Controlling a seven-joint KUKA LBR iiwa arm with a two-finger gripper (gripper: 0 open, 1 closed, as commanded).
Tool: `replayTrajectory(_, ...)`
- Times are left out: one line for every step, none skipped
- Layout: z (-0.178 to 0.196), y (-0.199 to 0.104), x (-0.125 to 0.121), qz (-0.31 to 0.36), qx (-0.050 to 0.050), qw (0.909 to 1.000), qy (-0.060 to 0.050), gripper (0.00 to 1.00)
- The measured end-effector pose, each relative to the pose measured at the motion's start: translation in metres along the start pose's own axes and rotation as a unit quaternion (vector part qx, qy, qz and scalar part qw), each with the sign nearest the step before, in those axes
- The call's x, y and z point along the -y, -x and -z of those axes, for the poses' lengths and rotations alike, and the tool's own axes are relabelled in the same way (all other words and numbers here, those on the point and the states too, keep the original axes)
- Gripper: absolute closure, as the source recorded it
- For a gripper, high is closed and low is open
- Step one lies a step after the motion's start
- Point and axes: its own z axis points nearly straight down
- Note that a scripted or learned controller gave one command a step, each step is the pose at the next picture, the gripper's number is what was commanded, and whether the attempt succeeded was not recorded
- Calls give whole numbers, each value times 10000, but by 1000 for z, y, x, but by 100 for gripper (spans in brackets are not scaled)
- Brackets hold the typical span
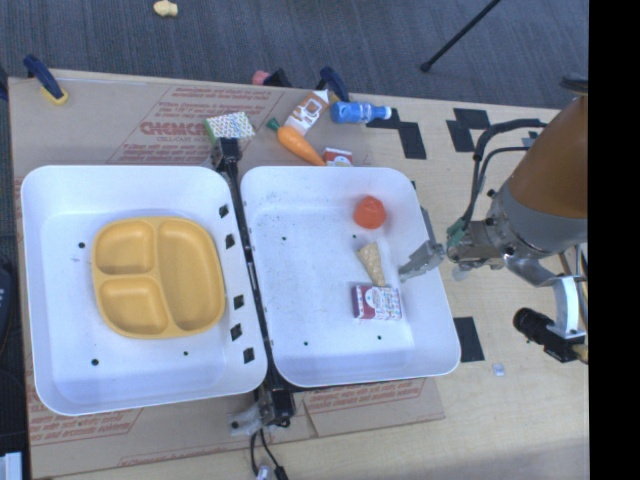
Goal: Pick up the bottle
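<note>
A small blue bottle (358,113) lies on its side on the bench, behind the right bin (300,358). To its left a white bottle with an orange label (307,111) also lies on the bench. My gripper (420,248) hangs over the right rim of the right bin, well in front of both bottles. Its fingers (415,265) stand open with nothing between them. They point left toward a beige food piece (372,262).
The right bin holds a red-orange ball (369,211) and a red-and-white carton (377,302). A yellow divided plate (158,275) lies in the left bin (50,368). A toy carrot (298,144), a small red box (338,155) and a green patterned box (230,126) lie behind the bins.
</note>
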Motion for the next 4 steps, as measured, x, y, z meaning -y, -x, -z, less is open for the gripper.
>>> replayTrajectory(46,-63,-8,-573,6,9984,8,0)
replayTrajectory(-60,-160,-71,-1440,0,9896,-13,0)
replayTrajectory(-67,-158,-29,-2595,1,9658,-23,0)
replayTrajectory(-57,-159,-29,-2566,-4,9665,-39,100)
